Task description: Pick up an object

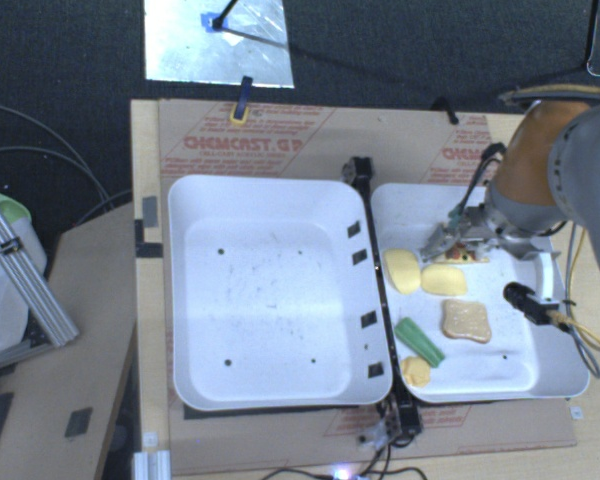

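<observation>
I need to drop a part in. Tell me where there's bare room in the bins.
The left bin has an open floor wall to wall. The right bin is crowded near the divider: two yellow pieces, toast, green piece, with the gripper above. Only its lower right strip is bare.

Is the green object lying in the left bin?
No, the green object lies in the right bin, near its left wall, between the toast slice and a small yellow piece.

Grey arm (587, 163), orange band, black cable.
</observation>
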Motion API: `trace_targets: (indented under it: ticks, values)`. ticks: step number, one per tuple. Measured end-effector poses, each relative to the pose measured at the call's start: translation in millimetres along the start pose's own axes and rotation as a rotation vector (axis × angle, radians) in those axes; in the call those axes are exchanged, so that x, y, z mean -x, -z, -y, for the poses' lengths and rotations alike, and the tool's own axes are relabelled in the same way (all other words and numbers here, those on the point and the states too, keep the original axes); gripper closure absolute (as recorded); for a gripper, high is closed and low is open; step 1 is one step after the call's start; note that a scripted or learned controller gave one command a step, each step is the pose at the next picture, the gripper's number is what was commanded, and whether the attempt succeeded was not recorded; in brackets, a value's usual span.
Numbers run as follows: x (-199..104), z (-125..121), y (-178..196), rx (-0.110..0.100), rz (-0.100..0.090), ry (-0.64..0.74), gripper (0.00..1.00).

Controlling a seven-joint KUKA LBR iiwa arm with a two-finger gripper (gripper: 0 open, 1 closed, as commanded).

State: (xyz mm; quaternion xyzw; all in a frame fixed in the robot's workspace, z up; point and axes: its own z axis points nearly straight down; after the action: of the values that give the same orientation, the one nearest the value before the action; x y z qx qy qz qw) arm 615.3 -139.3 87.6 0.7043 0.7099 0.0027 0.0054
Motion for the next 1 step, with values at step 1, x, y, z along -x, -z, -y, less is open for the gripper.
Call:
trace_targets:
  ticks: [1]
  values:
    - [-58.8, -32.0, 0.4, 0.0, -0.002, 0.002, 0.0]
